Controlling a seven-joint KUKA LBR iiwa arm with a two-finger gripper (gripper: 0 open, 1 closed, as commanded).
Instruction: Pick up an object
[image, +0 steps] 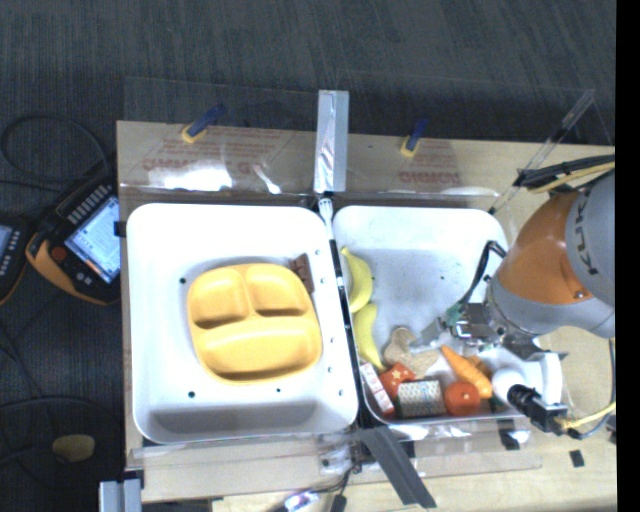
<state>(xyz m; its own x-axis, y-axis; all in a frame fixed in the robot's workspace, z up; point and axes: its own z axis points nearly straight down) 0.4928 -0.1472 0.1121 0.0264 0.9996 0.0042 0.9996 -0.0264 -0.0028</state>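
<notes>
The right bin (420, 225) holds a yellow banana (362, 305) along its left wall. At its front lies a heap: an orange carrot (468, 367), a red tomato-like piece (461, 398), a red item (394, 381), a grey grater-like block (420, 397) and a beige piece (405, 347). My gripper (462, 326) hangs low over the right side of this bin, just above the carrot and the beige piece. The wrist hides how the fingers stand. Nothing can be seen held.
The left bin (160, 250) contains a yellow sectioned tray (255, 320) with a small brown item (302, 268) at its far right corner. A handheld controller (85, 245) lies left of the bench. Clamps and a metal divider (331, 140) stand at the back.
</notes>
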